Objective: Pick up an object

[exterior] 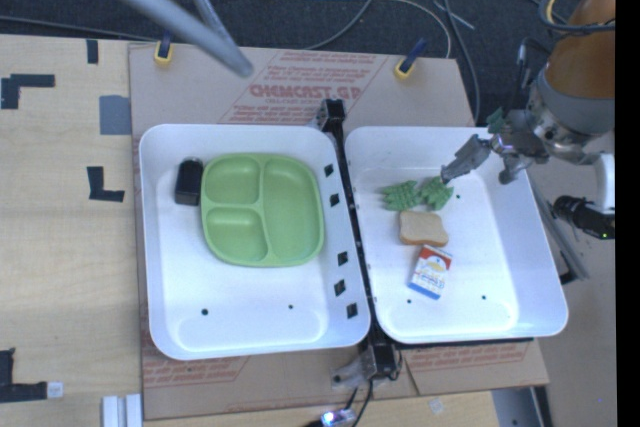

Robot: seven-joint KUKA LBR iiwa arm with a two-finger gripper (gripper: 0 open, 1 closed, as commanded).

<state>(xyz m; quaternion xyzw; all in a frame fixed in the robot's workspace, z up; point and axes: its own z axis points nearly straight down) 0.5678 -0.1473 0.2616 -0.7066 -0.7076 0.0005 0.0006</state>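
Right bin [500, 215]: three items, grouped left of its centre.
- Green leafy toy [412, 194], farthest of the three; long axis runs left to right, rising slightly toward the far right, where its end meets the claw.
- Tan bread slice [424, 229], just near of the leafy toy, lying flat, long axis roughly left to right.
- Small carton [430, 274] (red and white top, blue lower edge), just near of the bread; long axis runs near to far with a slight tilt, the red end pointing far-right.

Left bin [165, 245]: two items.
- Green divided plate [263, 209], three compartments, lying flat in the middle of the bin toward its far half.
- Black block [189, 182], touching or just beside the plate's left rim (contact cannot be told).

Claw [452, 171]: reaches in from the right over the far half of the right bin, pointing down and to the left, its tip at the right end of the leafy toy. Whether it is apart, together or clamped on the toy cannot be told.

Table [60, 245]: light wood surface with black tape marks at left; a cardboard sheet [300, 80] lies under both bins.
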